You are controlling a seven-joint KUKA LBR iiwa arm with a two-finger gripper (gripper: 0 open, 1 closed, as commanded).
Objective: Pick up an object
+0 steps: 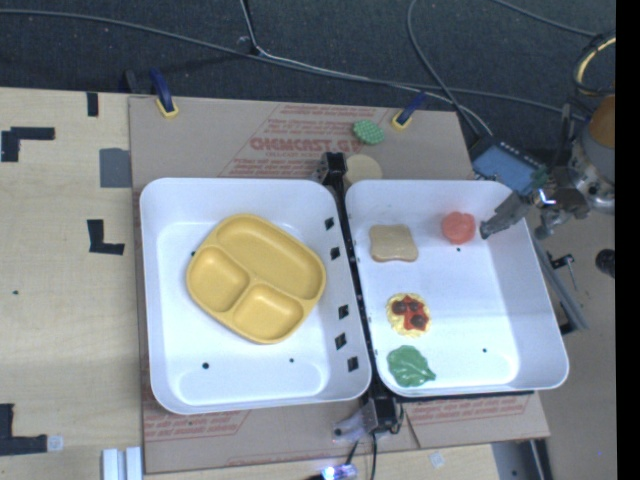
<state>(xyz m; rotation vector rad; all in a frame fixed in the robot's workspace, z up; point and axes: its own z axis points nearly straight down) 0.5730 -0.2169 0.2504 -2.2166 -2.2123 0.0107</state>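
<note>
Four food pieces in my right bin (520, 298): red round piece (459, 227), tan slice (392, 243), pizza piece (408, 312), green leaf (409, 366) | hand (520, 215) above bin's right rim, near red piece; I cannot tell its grip | yellow tray (256, 277) in left bin (170, 268)

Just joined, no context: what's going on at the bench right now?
The arm's gripper sits at the right bin's upper right rim, holding nothing. Nearest to it is a red piece. The same bin holds a tan piece, a red-and-yellow piece and a green piece. The left bin holds a yellow divided plate. Nothing has been picked up yet.
</note>
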